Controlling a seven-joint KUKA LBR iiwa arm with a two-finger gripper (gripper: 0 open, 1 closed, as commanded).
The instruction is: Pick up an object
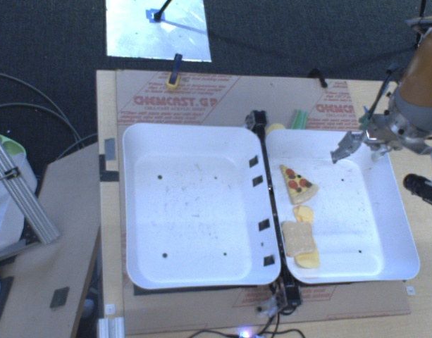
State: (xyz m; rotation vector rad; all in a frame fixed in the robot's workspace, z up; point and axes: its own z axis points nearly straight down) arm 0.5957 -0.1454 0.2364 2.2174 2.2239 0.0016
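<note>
A pizza-slice toy (297, 184) lies in the right bin (385, 210), near its left wall. Below the slice rest a small yellow piece (304, 215), a tan bread-like piece (299, 239) and another yellow piece (307, 260). My gripper (344, 149) hangs over the upper part of the right bin, up and to the right of the pizza slice, apart from it. Nothing shows between its fingers.
The left bin (194, 203) sits beside the right one, joined by a black clamp strip (265, 189). A yellow object (275, 128) and a green one (299, 120) lie on the cardboard behind the bins. A blue and yellow clamp (175, 72) sits further back.
</note>
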